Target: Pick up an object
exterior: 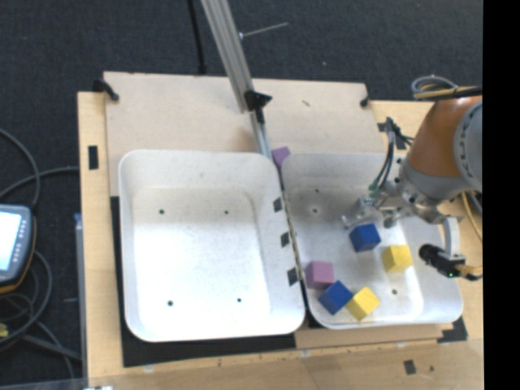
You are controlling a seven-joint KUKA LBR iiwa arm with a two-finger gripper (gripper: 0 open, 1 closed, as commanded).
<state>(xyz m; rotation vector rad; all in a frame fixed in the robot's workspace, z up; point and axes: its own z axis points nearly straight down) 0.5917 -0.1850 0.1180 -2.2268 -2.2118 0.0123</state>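
- The wooden bench point(187, 116) carries both bins, with dark carpet around it.
- The left white bin point(203, 246) sits beside the right white bin point(325, 185); their inner rims touch along the middle.
- The grey arm point(451, 149), with its orange band, reaches in from the right over the right bin's far-right part.
- A slanted aluminium rail point(227, 39) runs from the top down to the join between the bins.
- The gripper point(375, 216) hangs low over the right bin, just above a blue cube point(365, 237); I cannot tell how its jaws stand, and nothing shows pinched between them.
- A yellow cube point(397, 257) lies just right of that blue cube.
- Near the right bin's front-left corner, a purple cube point(319, 273), a second blue cube point(334, 296) and a second yellow cube point(364, 301) cluster together.
- A small purple block point(280, 156) sits at the bins' back junction.
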